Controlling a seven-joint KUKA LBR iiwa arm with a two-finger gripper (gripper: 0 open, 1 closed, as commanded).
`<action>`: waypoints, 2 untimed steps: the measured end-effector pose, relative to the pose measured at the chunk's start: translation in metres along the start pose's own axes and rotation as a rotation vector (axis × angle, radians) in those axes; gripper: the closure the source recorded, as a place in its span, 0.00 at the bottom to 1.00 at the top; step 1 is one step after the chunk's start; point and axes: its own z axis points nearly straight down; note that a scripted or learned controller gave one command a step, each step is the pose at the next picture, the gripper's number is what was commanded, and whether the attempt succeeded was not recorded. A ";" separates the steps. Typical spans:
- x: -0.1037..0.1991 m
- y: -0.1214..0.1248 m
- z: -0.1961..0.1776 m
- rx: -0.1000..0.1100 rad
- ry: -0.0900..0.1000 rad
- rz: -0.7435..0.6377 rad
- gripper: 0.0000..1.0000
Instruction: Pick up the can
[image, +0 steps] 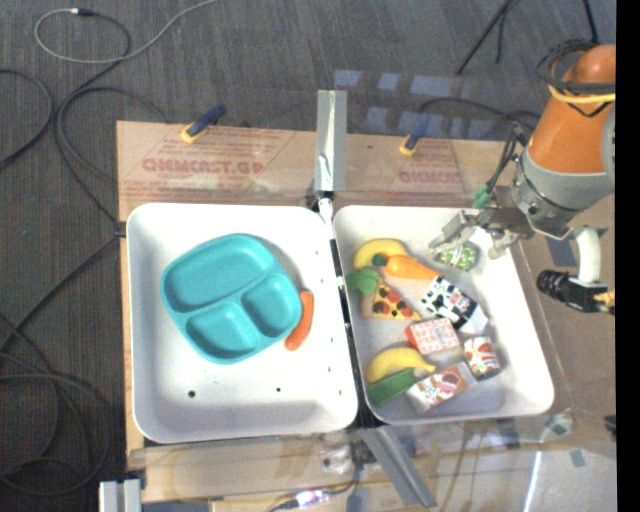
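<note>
Probably a robotics lab: loose cables (60, 110) on grey carpet, a clamped board (230, 165) under white bins (145, 330).

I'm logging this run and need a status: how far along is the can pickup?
Early. Done: the end effector has reached the right white bin's far corner. In hand: it sits over a small green-topped can, which rests on the bin floor. Left: gripping and lifting it. Nothing in the frame confirms a grip.
</note>
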 end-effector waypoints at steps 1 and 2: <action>-0.059 0.004 0.117 0.000 0.001 0.293 0.00; -0.060 0.074 0.158 -0.001 0.005 0.455 0.00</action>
